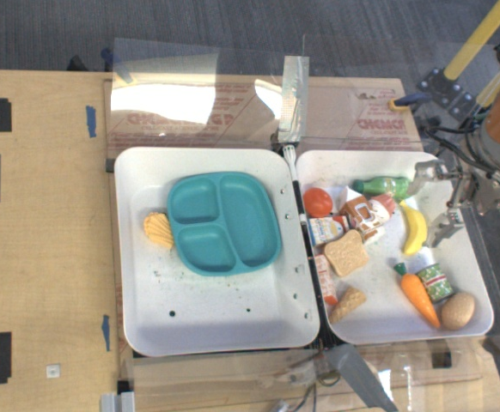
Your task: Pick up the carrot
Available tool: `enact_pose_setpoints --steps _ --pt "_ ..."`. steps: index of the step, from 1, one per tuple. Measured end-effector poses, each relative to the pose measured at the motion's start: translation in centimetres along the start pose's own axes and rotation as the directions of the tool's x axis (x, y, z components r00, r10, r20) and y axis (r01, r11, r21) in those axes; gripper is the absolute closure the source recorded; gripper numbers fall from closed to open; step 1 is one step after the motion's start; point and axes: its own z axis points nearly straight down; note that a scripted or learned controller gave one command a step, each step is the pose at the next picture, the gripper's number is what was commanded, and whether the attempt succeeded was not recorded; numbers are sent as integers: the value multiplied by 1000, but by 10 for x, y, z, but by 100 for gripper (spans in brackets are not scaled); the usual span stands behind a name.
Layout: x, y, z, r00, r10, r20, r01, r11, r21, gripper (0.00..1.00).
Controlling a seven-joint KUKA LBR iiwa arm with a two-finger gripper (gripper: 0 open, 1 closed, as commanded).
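Carrot [419,299]: smooth orange taper, lying in right bin [478,264] beside a can. Gripper [439,202]: metal fingers apart, holding nothing.

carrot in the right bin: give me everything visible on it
The carrot is a small orange toy, plastic by its look, with a green tuft at its upper-left end. It lies flat and slanted in the right bin, tip towards the near right corner. A small green-labelled can lies against its right side, and a brown potato-like piece sits by its tip. The gripper is up above it, by the banana, not touching it.
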Motion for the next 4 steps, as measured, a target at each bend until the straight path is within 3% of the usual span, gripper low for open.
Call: enact_pose_setpoints --steps 1,2,3,4 --pt "28 19 76 999 -35 -9 35 999 -5 0" --pt "94 48 103 998 -58 0 58 998 -2 0" --pt "92 49 92 998 -60 3 60 998 0 100" --pt "62 87 12 995 -100 7 100 995 -1 100"
